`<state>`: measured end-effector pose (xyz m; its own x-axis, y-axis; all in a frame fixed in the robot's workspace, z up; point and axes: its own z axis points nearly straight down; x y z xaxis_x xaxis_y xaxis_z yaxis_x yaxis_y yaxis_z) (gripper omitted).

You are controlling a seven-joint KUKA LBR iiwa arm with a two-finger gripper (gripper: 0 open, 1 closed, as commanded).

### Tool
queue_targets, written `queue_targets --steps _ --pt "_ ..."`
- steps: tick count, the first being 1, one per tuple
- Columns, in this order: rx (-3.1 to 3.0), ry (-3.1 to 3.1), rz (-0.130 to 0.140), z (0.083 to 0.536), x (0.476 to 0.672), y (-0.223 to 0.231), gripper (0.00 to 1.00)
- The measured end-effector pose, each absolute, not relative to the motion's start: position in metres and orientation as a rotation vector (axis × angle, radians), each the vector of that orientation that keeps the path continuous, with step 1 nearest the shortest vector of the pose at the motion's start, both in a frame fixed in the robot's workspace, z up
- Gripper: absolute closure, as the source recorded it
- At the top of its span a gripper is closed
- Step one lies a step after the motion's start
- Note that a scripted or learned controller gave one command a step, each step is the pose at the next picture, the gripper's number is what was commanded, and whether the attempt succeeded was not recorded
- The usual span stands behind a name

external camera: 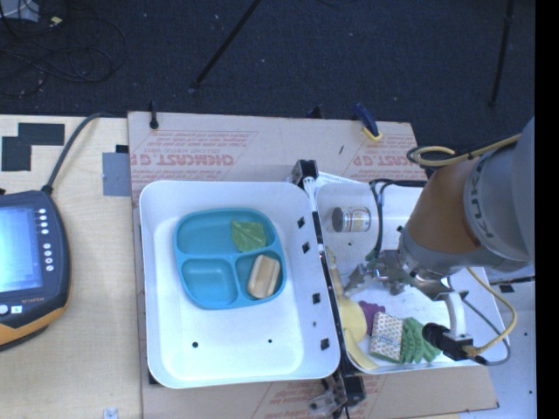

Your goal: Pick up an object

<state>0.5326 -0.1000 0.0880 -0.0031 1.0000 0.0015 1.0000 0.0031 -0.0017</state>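
Note:
My gripper (361, 277) hangs low in the right bin (389, 197), near its left wall, with the grey and orange arm (454, 221) coming in from the right. A small metal can (352, 220) lies on its side just beyond the gripper. On the near side of it are a yellow banana-shaped piece (353, 319), a purple item (371, 308), a speckled pad (387, 336) and a green leafy item (418, 341). I see nothing held by the gripper.
The left bin (218, 339) holds a blue divided tray (203, 278) with a green piece (249, 233) and a tan bread-like piece (263, 275) in its right compartments. A teach pendant (26, 256) lies at the far left of the bench.

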Motion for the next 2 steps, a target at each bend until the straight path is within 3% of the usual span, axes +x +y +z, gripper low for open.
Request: queue_targets --steps 1,2 --pt "-2.223 -2.222 -0.004 0.089 0.476 -0.11 0.0" --pt "-2.223 -2.214 -0.003 0.099 0.477 -0.111 1.0"
